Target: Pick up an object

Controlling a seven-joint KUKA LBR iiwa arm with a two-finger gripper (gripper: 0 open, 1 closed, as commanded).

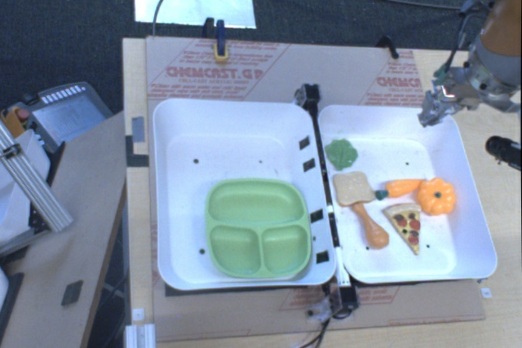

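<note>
Grey gripper (433,112) over bin's far rim, grasp state unclear. Approach step; next, descend toward pumpkin (435,196) below-left.

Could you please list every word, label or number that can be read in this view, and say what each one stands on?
"CHEMCAST GP": red print on the brown sheet under the bins, behind the left bin.
A second red print of the same kind behind the right bin, at a slant, too blurred to read with certainty.
Fainter red print on the sheet's front edge: unreadable.

Bright, even overhead light; white bins (245,114) nearly blown out; shadows faint; soft focus, slightly grainy throughout.
</note>
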